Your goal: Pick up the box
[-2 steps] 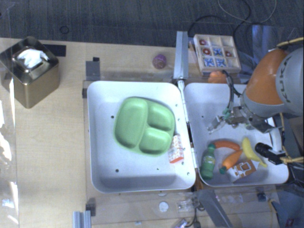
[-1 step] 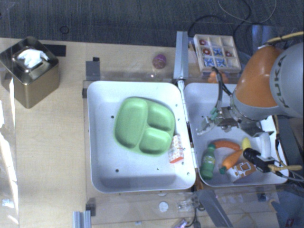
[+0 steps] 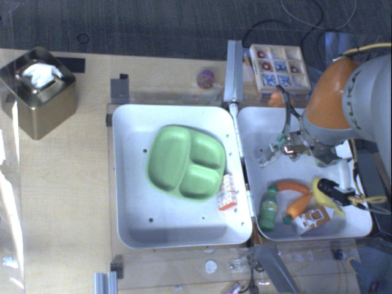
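A small white and red box (image 3: 227, 193) lies in the left bin (image 3: 131, 225) against its right wall, beside a green divided plate (image 3: 185, 160). Another small box (image 3: 312, 219), white and orange, lies at the front of the right bin (image 3: 254, 124). My gripper (image 3: 270, 154) hangs over the middle left of the right bin, pointing left, with the grey arm and orange band (image 3: 327, 100) behind it. It is well apart from both boxes, and I see nothing in it.
The right bin also holds a green bottle (image 3: 268, 209), a carrot (image 3: 298, 204), an orange item (image 3: 293, 187) and a banana (image 3: 326, 192). A metal tissue holder (image 3: 38, 92) stands far left on the bench. A game board (image 3: 280, 67) lies behind the right bin.
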